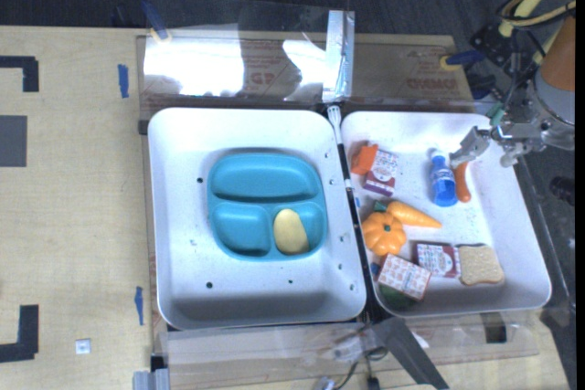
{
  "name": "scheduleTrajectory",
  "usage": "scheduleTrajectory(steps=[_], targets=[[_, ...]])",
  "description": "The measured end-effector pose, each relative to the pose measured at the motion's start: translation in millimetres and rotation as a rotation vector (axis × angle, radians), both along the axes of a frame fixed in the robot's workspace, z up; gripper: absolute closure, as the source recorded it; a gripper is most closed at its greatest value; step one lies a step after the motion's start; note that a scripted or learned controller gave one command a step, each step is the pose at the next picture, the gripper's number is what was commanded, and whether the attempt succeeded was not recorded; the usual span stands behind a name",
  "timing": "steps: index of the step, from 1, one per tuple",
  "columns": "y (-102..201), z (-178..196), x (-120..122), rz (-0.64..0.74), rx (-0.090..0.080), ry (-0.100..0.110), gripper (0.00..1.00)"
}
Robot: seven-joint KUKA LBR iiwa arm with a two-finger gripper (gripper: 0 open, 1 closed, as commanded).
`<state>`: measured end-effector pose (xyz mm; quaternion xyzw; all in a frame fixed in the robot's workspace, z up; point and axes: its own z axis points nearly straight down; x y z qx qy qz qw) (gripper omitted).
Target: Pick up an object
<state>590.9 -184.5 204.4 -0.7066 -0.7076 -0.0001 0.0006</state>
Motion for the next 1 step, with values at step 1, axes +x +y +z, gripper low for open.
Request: scheduleTrajectory(steps=[1], targets=[[-6.6,-116.8,-0.7,-0.057,-0.002,-0.007,0.00]])
